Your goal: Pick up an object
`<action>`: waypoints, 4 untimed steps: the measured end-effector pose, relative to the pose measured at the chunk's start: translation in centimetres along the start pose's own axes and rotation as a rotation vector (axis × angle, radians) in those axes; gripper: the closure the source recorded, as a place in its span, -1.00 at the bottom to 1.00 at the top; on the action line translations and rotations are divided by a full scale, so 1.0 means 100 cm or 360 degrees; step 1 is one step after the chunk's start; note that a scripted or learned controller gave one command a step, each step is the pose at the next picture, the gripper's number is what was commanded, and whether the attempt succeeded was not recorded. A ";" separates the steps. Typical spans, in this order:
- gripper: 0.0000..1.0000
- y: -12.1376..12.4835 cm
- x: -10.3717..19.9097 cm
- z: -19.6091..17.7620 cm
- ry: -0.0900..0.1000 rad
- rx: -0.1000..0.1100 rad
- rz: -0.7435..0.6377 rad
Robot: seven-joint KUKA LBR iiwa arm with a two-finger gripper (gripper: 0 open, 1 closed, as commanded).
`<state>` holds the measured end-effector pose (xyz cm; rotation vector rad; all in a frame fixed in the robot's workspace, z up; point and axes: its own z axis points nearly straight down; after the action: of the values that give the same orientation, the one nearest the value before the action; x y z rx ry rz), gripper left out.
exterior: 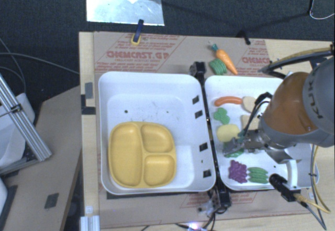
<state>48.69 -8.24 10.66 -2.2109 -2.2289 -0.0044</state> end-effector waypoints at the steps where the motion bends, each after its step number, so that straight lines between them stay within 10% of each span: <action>1: -1.00 -0.001 -0.062 0.023 -0.0006 0.0000 0.0017; 2: -1.00 0.000 -0.007 0.006 -0.0002 -0.0002 0.0000; 3: -1.00 -0.002 -0.086 0.022 -0.0012 -0.0001 0.0021; 4: -1.00 0.000 -0.002 0.023 0.0002 0.0001 -0.0004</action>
<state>48.71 -8.39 8.38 -2.2072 -2.2306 -0.0044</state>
